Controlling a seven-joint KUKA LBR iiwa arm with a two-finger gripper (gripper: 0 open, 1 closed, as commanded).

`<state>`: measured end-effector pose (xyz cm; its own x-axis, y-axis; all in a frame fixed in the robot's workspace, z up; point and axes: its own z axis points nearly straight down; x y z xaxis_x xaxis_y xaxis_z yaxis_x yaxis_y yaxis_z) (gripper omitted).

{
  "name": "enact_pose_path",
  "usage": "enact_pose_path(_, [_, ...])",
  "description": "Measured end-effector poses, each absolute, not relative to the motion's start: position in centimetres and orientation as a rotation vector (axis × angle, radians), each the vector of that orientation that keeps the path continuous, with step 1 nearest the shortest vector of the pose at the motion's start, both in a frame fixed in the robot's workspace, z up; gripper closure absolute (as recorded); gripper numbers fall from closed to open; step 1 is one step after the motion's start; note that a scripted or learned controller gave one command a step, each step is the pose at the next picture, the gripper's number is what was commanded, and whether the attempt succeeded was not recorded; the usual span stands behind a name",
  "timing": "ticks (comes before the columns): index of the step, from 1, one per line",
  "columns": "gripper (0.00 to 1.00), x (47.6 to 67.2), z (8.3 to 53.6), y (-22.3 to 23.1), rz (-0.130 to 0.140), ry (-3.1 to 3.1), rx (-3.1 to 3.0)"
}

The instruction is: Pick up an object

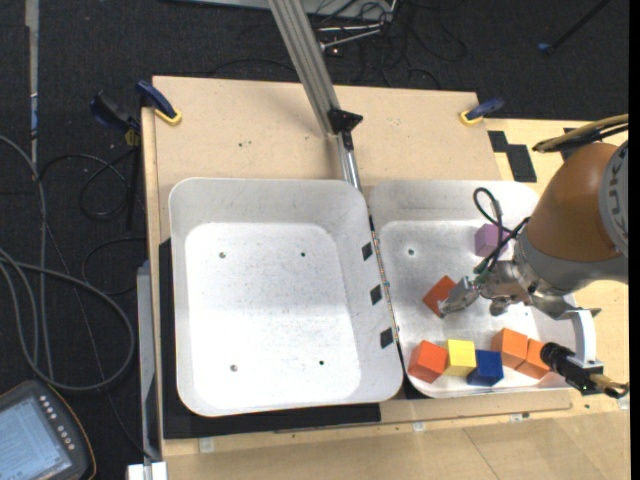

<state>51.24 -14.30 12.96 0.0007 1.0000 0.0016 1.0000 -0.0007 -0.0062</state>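
Note:
My gripper hangs low in the right bin, open, with nothing between its fingers. Its left finger is right beside an orange block lying mid-bin. A purple block sits farther back, partly behind a black cable. Along the bin's front edge lie an orange block, a yellow block, a blue block and two more orange blocks. The arm's orange band covers the bin's right side.
The left bin stands beside the right one on the wooden bench. A metal pole slants down to the bins' shared back edge. Clamps sit at the bench's back corners.

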Motion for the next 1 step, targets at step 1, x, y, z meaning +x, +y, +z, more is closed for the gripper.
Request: enact_pose_path(1, [1.00,51.44,14.36,-14.41,-0.002,-2.222,-2.224])
